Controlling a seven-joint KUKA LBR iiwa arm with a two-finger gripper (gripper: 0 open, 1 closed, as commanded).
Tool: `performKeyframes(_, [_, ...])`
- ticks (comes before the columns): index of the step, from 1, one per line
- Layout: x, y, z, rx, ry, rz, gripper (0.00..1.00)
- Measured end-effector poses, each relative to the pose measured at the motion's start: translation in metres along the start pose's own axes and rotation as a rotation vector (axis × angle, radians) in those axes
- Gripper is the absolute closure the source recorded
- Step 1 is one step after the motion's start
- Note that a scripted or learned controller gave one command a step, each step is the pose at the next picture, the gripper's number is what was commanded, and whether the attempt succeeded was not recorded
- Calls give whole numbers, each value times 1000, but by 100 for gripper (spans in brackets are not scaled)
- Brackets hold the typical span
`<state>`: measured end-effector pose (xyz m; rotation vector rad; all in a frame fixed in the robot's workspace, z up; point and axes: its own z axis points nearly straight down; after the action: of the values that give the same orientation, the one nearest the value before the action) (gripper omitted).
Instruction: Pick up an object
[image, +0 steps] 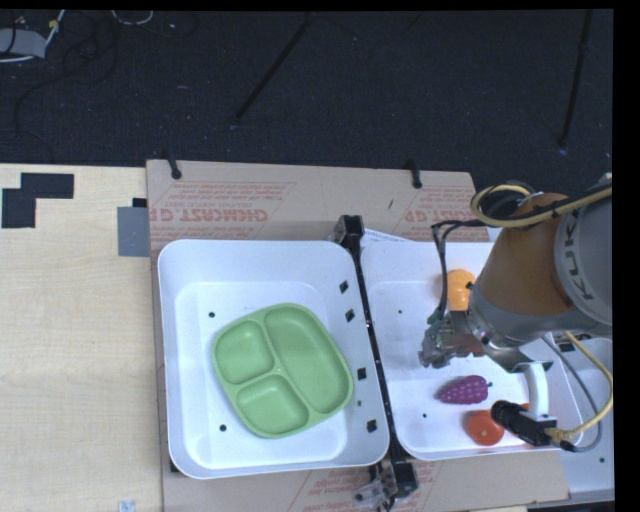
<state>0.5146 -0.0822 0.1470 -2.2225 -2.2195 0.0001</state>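
Reaching stage: arm low over the right bin (410, 300), nothing lifted yet, by my reading.
Likely target: purple grape-like toy (464, 389) on the bin floor, front half, just beside and below the gripper.
Other candidates: red round toy (484, 428) near the front rim; orange-yellow toy (459, 288) further back, partly hidden by the arm.
Gripper (440, 352): hanging near the bin's middle, close to the purple toy; whether it is spread or closed, cannot tell — too dark and small.
Left bin (190, 280): holds a green divided plate (281, 369), well apart from the gripper.
Next move: probably shift slightly toward the purple toy, descend, close, then lift straight.
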Motion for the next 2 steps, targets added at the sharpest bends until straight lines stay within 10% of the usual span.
performKeyframes(2, [45,4,-63,1,1,-5,100])
